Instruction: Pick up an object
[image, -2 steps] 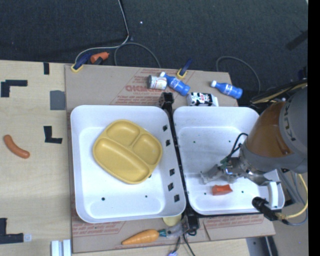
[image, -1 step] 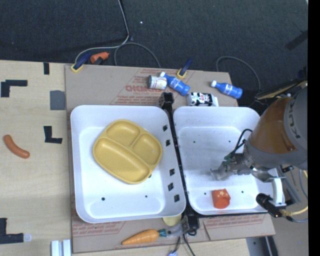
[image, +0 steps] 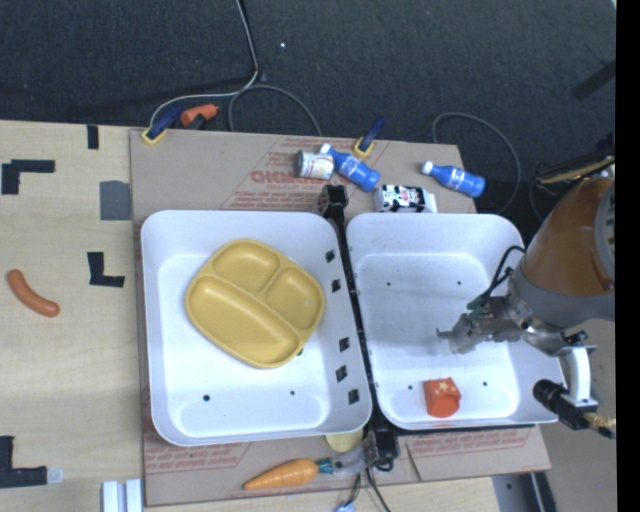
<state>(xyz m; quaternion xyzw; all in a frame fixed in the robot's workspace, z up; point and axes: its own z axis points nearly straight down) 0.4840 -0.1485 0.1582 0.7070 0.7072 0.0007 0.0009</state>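
The gripper (image: 462, 338) is hovering low in the right bin (image: 400, 232), gripping nothing I can see; how far it is parted I cannot tell. The small red-orange block (image: 442, 396) is sitting near the front wall, so centring squarely above it matters.

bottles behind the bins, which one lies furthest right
The blue bottle lying alone behind the right bin; the other two, one blue and one white, lie together near the divider.

Single fixed overhead camera, slanted down, mid-range; both bins framed, gripper (image: 462, 336) right of centre.
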